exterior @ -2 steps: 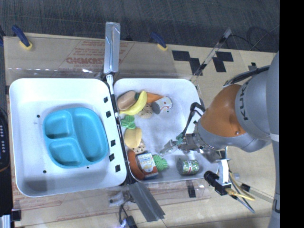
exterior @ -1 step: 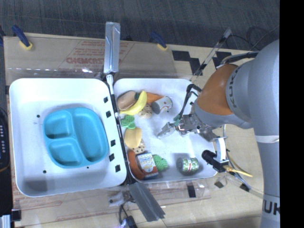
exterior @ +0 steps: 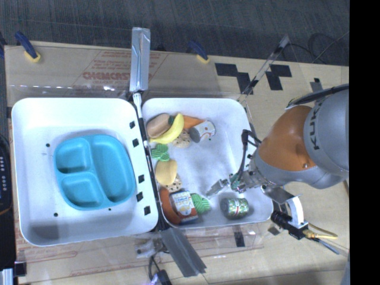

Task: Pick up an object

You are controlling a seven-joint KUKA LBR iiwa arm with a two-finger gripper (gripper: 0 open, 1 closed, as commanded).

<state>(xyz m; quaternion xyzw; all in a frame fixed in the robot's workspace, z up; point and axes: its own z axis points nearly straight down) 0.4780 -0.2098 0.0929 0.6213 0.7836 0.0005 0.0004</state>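
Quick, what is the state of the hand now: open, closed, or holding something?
Hand: low in the right bin, just above the green can; open or closed cannot be told, and nothing shows between its fingers.

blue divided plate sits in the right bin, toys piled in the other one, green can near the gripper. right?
Not quite. The camera view shows the blue divided plate in the left bin, not the right. The toys are piled in the right bin, and the green can does lie there near the gripper.
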